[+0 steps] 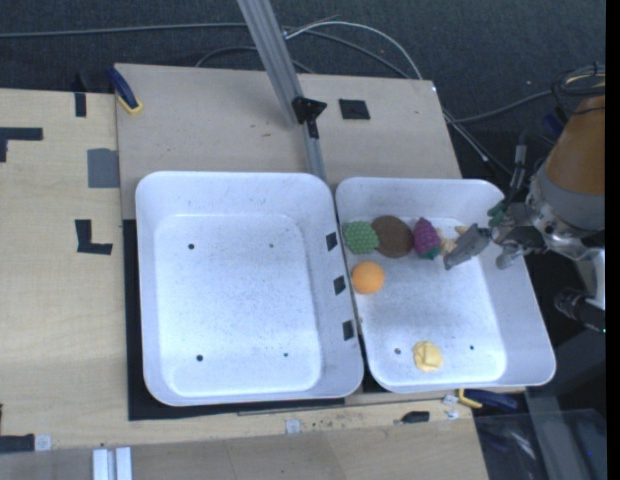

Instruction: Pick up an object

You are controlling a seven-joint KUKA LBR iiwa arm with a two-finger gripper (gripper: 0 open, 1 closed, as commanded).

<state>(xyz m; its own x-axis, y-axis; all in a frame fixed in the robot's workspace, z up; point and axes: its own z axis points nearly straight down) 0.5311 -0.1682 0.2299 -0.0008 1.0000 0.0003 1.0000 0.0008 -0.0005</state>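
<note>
Tabletop (220,118) carries two white bins side by side. Left bin (235,288) sits bare; right bin (445,313) holds a brown ball (392,236), green lump (361,236), purple piece (426,237), orange ball (368,278) and yellow lump (427,355). Claw (482,248) hangs spread over the right bin's far right, gripping nothing.

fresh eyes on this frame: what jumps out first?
The row of small objects along the far side of the right bin: green piece, brown one, purple one. An orange ball lies just in front, a yellow lump near the front. The tool hangs right of the row.
</note>
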